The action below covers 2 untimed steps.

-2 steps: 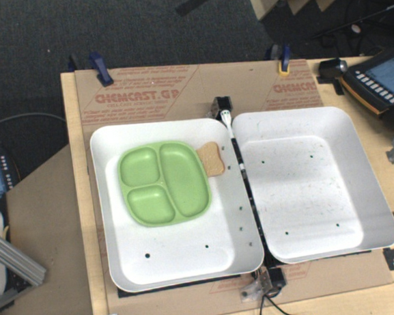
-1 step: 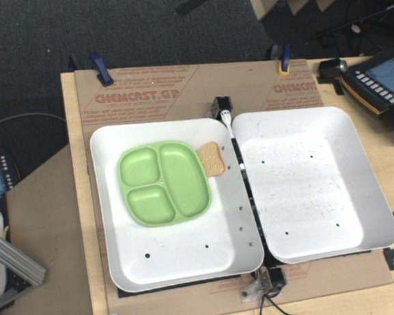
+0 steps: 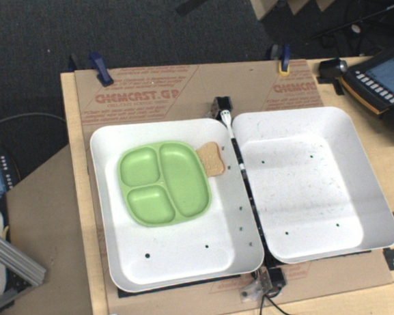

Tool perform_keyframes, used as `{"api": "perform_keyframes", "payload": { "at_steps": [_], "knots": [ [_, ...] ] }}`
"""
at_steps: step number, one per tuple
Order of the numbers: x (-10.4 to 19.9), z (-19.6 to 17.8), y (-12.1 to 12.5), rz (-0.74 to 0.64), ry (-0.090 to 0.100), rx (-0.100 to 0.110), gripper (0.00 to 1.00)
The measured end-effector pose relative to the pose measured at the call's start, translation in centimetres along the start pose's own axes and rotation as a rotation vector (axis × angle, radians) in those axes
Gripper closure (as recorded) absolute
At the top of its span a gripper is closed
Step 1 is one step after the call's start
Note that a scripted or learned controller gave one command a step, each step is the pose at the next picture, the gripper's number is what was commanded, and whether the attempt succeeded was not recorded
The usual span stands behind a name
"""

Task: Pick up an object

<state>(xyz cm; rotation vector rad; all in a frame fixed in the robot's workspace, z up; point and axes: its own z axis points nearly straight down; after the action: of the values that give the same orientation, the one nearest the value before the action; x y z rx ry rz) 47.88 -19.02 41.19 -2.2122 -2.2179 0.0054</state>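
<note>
Starting at your left, the left bin (image 3: 123, 256) holds a green three-compartment plate (image 3: 163, 183) lying flat in its upper half. Just beside the plate's right edge, touching it, you have a small tan cracker-like piece (image 3: 211, 159), close to the bin's right wall. Next comes the right bin (image 3: 363, 173), its white floor speckled with dark specks. Both bins sit side by side on the cardboard-covered worktop (image 3: 143, 89). You cannot tell the claw's state.

Lighting's pretty even and bright, overhead by the look of it. The two white bins (image 3: 302, 185) come out a bit washed but not blown. Shadows are soft and thin along the bin rims. Slightly grainy overall, and the dark floor (image 3: 137, 21) at 12 o'clock loses detail.
</note>
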Motion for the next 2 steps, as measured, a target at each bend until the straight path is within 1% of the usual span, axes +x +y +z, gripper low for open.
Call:
{"api": "perform_keyframes", "payload": {
  "at_steps": [1, 2],
  "knots": [
    [3.1, 7.1, 0.1, 0.0, -0.001, -0.002, 1.0],
    [-3.6, -8.0, 0.3, 0.008, -0.016, -0.029, 1.0]
  ]
}}
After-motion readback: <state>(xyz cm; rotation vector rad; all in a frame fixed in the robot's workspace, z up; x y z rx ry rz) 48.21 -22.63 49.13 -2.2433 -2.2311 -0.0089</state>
